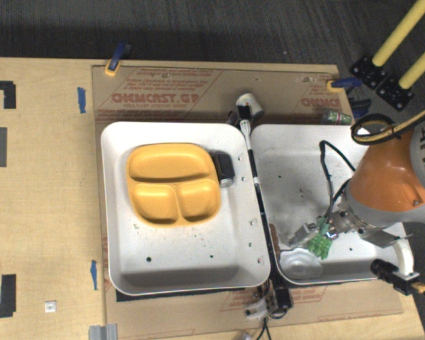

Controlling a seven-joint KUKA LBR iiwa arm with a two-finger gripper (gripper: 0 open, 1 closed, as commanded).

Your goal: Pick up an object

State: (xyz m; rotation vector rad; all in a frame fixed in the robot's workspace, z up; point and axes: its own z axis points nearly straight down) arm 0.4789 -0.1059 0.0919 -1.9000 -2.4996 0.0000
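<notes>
The hand (pixel 324 238) was low over the near part of the right bin (pixel 290 154), under the orange band (pixel 386 183) of the arm (pixel 411 190); whether it was open or closed could not be told, the wrist covering most of it. A small green object (pixel 319 246) lay just at the hand, near the bin's near edge, and contact between the two could not be judged. A clear, glassy item (pixel 299 263) sat in the near-left corner of the same bin, just beside the green object. In the left bin (pixel 120 211), a yellow divided tray (pixel 174 183) lay in the far half, with a small black object (pixel 223 167) touching its right side close to the bin's right wall. Both bins rested on a cardboard sheet (pixel 156 94) on the tabletop (pixel 42 190).
</notes>
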